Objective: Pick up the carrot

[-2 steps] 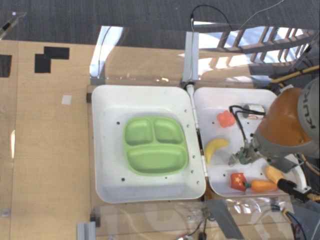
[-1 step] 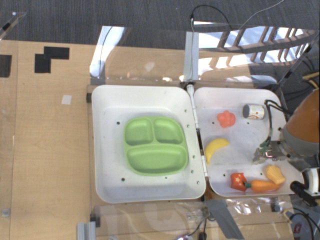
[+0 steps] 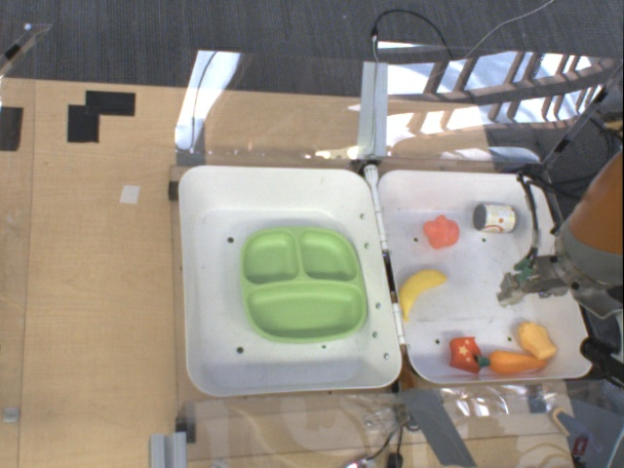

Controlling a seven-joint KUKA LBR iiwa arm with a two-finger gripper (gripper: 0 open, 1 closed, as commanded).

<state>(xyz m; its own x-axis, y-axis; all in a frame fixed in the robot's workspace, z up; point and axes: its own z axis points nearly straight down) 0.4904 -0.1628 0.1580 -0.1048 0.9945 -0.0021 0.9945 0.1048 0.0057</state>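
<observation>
Approaching appears to be the step in hand: the carrot is lying at the lower right of the frame, in the right bin, beside a red pepper. The claw is hovering just above it, empty; its opening I cannot tell. Next, it is needing to descend. A green tray is occupying the left bin.

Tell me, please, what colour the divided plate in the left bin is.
Light green: the divided plate shows clearly in the camera view, against the white left bin.
</observation>
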